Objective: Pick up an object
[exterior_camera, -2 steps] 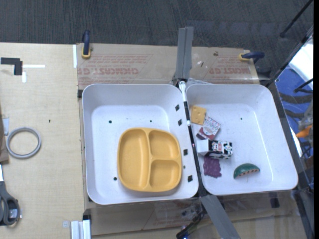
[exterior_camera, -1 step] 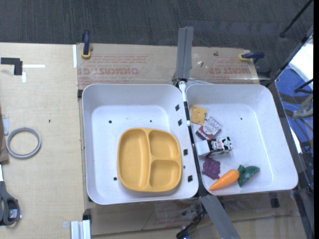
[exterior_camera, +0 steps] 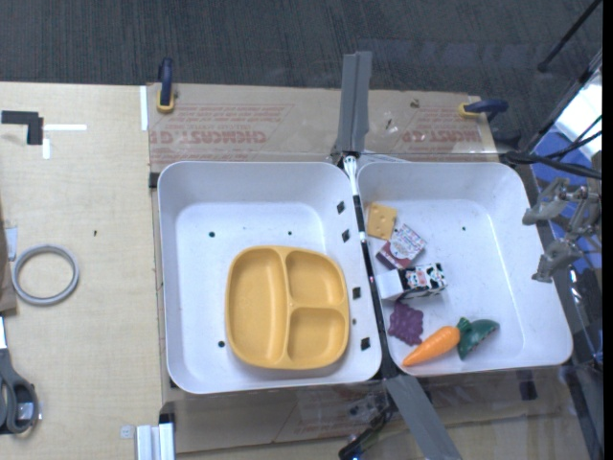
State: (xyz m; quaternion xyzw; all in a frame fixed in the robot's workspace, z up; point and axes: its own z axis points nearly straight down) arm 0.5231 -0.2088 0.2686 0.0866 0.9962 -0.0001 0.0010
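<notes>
Pale wooden bench (exterior_camera: 86,353) beneath even light, with a cardboard sheet (exterior_camera: 249,127) (clamped at its far edge) and dark grey carpeted floor (exterior_camera: 239,17) beyond.

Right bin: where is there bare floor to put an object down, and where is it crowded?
In the right bin, the floor is bare from the cheese slice and the cow-print carton across to the right wall, and along the back wall. It is crowded at the left wall and front: snack packet, purple grapes, carrot.
</notes>
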